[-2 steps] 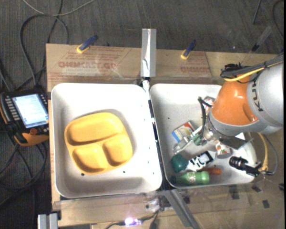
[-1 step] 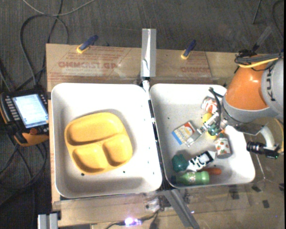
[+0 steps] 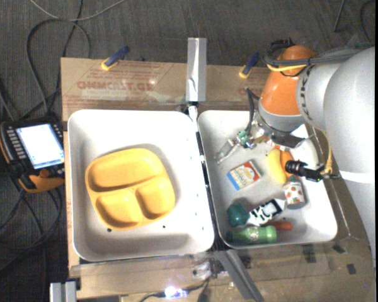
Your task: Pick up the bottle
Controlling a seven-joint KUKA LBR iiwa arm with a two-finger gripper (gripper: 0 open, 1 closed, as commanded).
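1. The left bin holds one yellow tray with three compartments, lying a little left of the bin's middle.
2. Left of the bench sits one handheld pendant with a lit screen.
3. The right bin holds the small things: one blue and white carton near the middle, one yellow banana-like piece to its right, and one small red and white box further right.
4. Along the near edge of the right bin lie one dark teal cup-like thing, one black and white object, and one green bottle lying on its side, its red cap pointing right.
5. The arm enters from the right and bends down over the far part of the right bin, its orange band above the wrist.
6. The gripper is tilted down and to the left, low over the bin floor, well apart from the bottle. Its two thin fingers are spread apart with nothing between them.
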